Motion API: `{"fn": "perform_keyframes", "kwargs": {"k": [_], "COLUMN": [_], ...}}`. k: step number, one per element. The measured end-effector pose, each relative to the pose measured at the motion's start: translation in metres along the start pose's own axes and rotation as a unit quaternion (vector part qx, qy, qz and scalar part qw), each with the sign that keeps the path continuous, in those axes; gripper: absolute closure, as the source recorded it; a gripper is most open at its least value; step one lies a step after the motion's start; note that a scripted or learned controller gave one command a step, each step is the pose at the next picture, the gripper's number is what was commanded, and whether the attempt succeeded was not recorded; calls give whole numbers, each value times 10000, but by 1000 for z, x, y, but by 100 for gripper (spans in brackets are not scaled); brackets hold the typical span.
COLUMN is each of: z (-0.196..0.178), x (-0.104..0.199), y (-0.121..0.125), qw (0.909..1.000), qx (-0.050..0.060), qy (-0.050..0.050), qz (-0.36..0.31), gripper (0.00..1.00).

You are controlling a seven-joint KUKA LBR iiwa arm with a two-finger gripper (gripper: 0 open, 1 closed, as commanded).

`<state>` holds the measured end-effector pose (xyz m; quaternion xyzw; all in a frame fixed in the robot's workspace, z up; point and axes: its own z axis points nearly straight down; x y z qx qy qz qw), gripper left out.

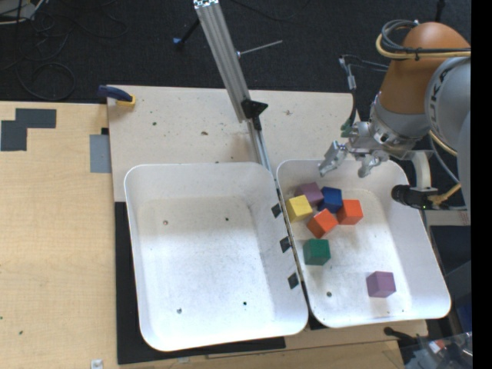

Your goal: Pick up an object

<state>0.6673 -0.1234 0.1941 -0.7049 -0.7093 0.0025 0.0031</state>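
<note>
My gripper [350, 162] hangs open above the far edge of the right bin [415, 237], with nothing between its fingers. Just below it in that bin sits a cluster of blocks: a purple one [309, 191], a blue one [332, 197], a yellow one [300, 206] and two orange ones [350, 211] [323, 222]. A green block [316, 250] lies nearer the front, beside the divider. Another purple block [380, 284] sits alone at the bin's front right.
The left bin [146, 283] lies beside the right one, with black clips [284, 243] along the shared edge. A slanted metal bar [227, 60] rises behind the bins. A yellow-and-blue clamp [117, 94] rests at the bench's back left.
</note>
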Motion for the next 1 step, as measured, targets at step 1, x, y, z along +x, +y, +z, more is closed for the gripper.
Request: {"fn": "perform_keyframes", "kwargs": {"k": [1], "z": [63], "x": [6], "y": [1], "qw": [10000], "qx": [-6], "qy": [1], "qz": [-10], "gripper": [0]}}
